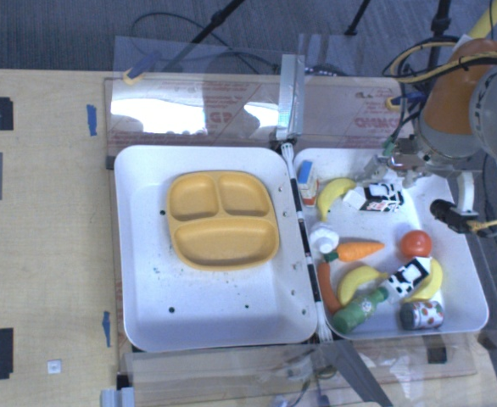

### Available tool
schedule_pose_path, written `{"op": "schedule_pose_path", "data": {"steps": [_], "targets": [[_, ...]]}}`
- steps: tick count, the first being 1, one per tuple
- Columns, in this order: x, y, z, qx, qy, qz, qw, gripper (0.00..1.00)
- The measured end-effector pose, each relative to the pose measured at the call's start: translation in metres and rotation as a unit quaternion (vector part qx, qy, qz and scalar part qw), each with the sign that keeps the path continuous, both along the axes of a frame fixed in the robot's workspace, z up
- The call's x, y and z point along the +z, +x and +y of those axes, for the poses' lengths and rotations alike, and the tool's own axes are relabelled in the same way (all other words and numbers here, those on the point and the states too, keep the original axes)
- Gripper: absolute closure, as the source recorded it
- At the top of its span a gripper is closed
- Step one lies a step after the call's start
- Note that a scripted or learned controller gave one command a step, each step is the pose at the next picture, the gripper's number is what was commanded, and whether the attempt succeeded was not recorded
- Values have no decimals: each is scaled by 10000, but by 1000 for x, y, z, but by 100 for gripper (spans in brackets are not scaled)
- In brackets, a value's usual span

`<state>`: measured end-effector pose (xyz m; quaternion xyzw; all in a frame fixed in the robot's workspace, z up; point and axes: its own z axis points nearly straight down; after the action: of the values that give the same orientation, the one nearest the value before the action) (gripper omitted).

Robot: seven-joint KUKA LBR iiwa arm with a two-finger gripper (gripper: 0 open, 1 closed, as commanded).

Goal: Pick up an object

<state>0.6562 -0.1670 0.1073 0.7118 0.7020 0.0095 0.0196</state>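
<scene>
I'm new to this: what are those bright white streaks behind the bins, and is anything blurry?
Camera view: the streaks are glare on the clear panel behind the left bin; the yellow tray and toy carrot look fairly sharp; the arm at the right looks soft.

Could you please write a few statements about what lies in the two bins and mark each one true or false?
1. The yellow three-compartment plastic tray lies in the left white bin. True.
2. The orange plastic carrot lies on that tray. False: it lies in the right white bin, near the divider.
3. The round orange-red toy tomato sits in the right bin. True.
4. The green toy bottle stands upright in the left bin. False: it lies on its side in the right bin.
5. The arm's gripper is at the far end of the right bin, near a yellow toy banana. True.
</scene>
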Motion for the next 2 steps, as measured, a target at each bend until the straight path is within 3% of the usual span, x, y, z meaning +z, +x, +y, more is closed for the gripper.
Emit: {"op": "schedule_pose_path", "data": {"steps": [1, 2], "targets": [[0, -10, 26, -195, 20, -20, 9998, 0], [0, -10, 49, 186, 1, -14, 9998, 0]]}}
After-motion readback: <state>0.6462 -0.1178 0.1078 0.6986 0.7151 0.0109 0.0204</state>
